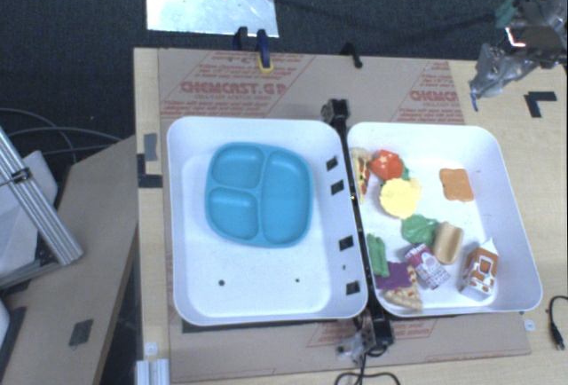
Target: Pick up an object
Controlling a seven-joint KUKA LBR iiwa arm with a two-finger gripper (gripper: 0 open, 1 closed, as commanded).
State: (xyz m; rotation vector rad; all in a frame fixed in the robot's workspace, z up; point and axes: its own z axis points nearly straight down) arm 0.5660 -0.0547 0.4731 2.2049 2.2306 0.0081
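End effector [490,80] beyond right bin [510,163] far edge, above bench [390,82]

Two white bins on bench [293,77]: left bin [191,286], right bin [510,197].

Left bin: one blue plate [259,194], three compartments.

Right bin: about ten toy food pieces. One red tomato [387,164]. One yellow round piece [400,197]. One orange slab [456,184]. Two green pieces [418,227] [377,255]. One tan roll [447,241]. One purple packet [427,266]. One orange-white carton [479,272]. One pizza slice [402,295]. One striped piece [361,168] at divider, kind unclear.
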